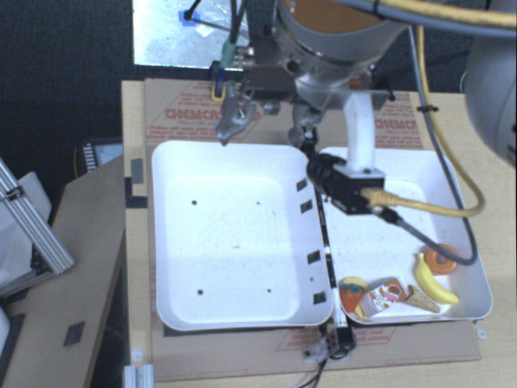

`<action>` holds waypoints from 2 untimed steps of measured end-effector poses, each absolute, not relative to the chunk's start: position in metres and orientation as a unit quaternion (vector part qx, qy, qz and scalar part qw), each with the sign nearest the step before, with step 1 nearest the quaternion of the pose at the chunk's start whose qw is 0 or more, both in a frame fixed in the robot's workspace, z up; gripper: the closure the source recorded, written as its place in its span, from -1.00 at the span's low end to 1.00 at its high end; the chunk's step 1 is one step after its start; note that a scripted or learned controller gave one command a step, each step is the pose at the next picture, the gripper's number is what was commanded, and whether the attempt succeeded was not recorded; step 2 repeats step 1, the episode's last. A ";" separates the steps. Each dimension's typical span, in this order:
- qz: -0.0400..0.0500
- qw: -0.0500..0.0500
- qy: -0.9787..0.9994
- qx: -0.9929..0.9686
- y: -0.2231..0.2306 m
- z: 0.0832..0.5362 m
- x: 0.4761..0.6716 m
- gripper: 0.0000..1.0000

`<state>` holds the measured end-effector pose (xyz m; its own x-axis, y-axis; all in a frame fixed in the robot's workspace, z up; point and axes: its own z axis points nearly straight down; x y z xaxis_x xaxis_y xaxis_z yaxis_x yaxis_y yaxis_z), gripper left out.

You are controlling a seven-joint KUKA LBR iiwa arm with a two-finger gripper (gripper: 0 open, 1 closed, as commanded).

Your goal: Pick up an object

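Behind the white bins [226, 318], red "CHEMCR" lettering [190, 113] marks cardboard; whether the fingers [305, 136] are clenched, I cannot tell.

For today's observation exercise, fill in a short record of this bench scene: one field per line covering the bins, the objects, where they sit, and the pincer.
bins: left bin and right bin, side by side
objects: banana, orange fruit, tomato, small packet
object location: near corner of the right bin, clustered
pincer: above the left bin's far edge, nothing seen between its fingers
arm: grey, orange band, yellow cable
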<state>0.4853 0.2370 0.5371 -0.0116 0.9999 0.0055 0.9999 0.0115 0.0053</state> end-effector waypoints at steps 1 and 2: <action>-0.003 0.000 -0.710 -0.704 0.233 0.547 0.487 1.00; -0.003 0.000 -0.710 -0.704 0.233 0.547 0.487 1.00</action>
